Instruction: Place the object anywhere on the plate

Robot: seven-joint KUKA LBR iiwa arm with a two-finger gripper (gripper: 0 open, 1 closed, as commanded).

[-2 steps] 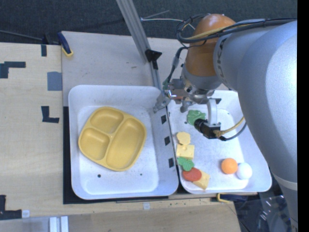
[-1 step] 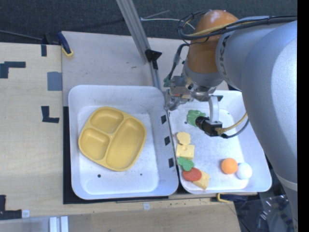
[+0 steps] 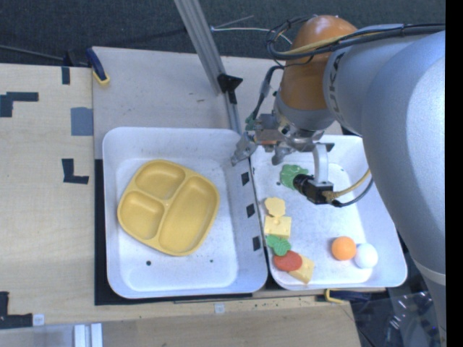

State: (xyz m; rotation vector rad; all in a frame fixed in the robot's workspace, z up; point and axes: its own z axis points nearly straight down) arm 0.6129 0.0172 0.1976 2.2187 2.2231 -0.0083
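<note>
Plate (image 3: 168, 207) (yellow, divided) in left bin (image 3: 217, 266) | right bin (image 3: 340, 212): orange ball (image 3: 343, 248), white ball (image 3: 366, 256), perhaps toy foods (image 3: 278, 226) | hand (image 3: 291, 149): grip untellable

A mustard-yellow plate (image 3: 168, 207) fills the left white bin (image 3: 114, 262), whose floor is flecked with dark specks. The right white bin (image 3: 383, 270) shows a green piece (image 3: 291, 173), yellow blocks (image 3: 278, 226), a red piece (image 3: 288, 260), an orange ball (image 3: 343, 248) and a white ball (image 3: 366, 256). The grey arm (image 3: 405, 100) wears an orange band (image 3: 318, 49).
</note>
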